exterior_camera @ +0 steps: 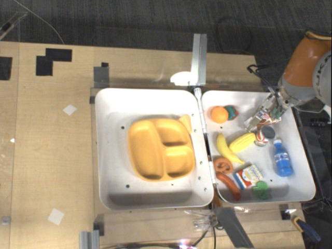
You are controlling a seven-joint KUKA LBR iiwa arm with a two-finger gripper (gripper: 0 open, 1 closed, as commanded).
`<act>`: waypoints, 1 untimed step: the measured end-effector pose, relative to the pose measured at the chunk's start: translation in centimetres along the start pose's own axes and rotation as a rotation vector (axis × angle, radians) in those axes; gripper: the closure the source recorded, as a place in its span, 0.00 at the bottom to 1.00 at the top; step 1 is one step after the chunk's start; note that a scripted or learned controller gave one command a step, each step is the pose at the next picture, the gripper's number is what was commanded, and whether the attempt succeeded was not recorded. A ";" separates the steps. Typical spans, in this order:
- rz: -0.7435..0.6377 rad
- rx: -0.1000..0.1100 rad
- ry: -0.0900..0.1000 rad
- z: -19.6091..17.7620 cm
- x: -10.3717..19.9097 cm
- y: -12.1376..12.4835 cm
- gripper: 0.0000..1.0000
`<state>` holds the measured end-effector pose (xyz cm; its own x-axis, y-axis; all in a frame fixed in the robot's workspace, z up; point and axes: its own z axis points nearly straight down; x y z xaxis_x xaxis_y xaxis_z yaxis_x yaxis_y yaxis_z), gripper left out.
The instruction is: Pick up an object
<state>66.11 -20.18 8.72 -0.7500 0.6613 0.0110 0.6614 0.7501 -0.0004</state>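
Here's the arm (pixel 306 66) coming in from the right, orange band up top, its gripper (pixel 265 115) hanging over the upper part of the right bin (pixel 306 191). The claw is a tangle of metal from this angle, and I cannot tell whether it sits wide or narrow, or whether anything is in it.

Below and just beside it lies a small can (pixel 266 133) with a round grey end, and next to that a yellow corn cob (pixel 242 142), tilted, touching a banana (pixel 225 148). Up near the bin's top-left corner sits an orange ball (pixel 219 114) with something green just behind it. Along the right side lies a blue bottle (pixel 282 159). Toward the front: a red pretzel-shaped toy (pixel 223 165), a red sausage (pixel 229 183), a small red-and-white carton (pixel 247 177), and a green piece (pixel 261 190).

Over in the left bin (pixel 111 191), a yellow divided tray (pixel 161 148) sits in the middle, well apart from the claw.
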 end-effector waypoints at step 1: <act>-0.114 -0.007 -0.019 0.0 6.3 1.6 0.00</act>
<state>62.47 -14.80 8.82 -0.8202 0.5720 -0.0087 0.5720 0.8202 0.0063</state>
